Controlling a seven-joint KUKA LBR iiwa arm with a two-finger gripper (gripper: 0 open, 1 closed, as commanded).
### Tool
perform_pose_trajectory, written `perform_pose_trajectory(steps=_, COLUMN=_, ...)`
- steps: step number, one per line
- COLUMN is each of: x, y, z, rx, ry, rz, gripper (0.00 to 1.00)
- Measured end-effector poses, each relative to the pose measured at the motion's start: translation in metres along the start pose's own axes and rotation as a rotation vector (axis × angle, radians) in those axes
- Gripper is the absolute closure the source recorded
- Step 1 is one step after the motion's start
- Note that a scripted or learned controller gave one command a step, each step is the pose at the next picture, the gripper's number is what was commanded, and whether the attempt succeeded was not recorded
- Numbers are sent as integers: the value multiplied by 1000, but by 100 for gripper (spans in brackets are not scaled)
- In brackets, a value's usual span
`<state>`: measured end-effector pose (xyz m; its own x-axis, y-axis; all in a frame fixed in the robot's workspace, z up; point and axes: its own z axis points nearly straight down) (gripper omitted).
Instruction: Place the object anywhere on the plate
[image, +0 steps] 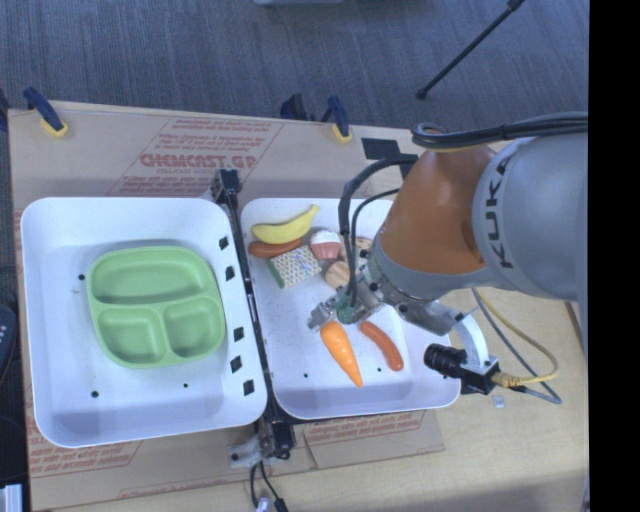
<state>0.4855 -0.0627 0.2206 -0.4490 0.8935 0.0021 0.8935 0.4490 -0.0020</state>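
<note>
Plate (155, 305) sits in the left bin (50, 330), three compartments bare, well apart from the pile; it is the drop target. Food items are in the right bin (300, 395): banana (285, 226), sausage (383, 345), carrot (342, 352). Arm (470, 215) reaches down over this bin. Jaws (340, 312) low, just above the carrot's top end, likely the pick target. Carrot lies on the bin floor, slanting away below the jaws. Jaw opening: cannot tell, wrist hides it. No grip visible.

bins x2 (40, 300) | plate x1 (155, 303) | banana x1 (283, 225) | carrot x1 (342, 352) | sausages x2 (383, 345)
</note>
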Motion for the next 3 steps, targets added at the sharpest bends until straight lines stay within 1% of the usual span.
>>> perform_pose_trajectory(steps=1, x=50, y=66, z=0, rx=0, ry=-1, rz=169, gripper=100)
perform_pose_trajectory(steps=2, x=87, y=126, z=21, rx=1, ry=-1, rz=391, gripper=100)
perform_pose_trajectory(steps=3, x=87, y=126, z=21, rx=1, ry=-1, rz=391, gripper=0)
